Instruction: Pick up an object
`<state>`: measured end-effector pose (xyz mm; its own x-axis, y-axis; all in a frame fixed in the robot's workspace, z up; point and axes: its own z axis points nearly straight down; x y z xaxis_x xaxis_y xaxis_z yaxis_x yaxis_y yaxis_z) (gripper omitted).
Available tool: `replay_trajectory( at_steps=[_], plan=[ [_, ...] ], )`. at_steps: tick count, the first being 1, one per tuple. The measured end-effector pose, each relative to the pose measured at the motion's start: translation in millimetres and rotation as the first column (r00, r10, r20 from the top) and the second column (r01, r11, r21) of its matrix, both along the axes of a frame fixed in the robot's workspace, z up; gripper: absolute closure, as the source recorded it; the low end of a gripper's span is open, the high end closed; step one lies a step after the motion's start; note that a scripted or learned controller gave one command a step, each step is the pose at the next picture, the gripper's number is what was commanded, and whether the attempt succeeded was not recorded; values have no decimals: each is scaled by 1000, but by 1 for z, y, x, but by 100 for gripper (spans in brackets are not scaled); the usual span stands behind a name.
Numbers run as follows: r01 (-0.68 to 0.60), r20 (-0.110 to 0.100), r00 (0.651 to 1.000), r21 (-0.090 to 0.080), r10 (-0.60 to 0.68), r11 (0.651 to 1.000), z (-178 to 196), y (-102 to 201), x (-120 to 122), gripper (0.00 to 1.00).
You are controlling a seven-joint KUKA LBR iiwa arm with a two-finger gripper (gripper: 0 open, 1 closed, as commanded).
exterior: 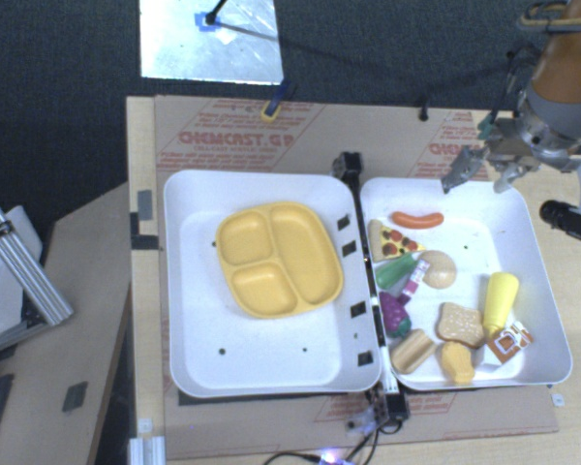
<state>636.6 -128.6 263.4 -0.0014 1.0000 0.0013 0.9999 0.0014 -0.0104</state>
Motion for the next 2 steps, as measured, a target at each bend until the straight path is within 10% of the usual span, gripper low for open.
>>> replay_trajectory(
  at_steps=[2],
  plan=[
    [-5,11,1000,-2,5,1000,-36,4,9,0]
  ],
)
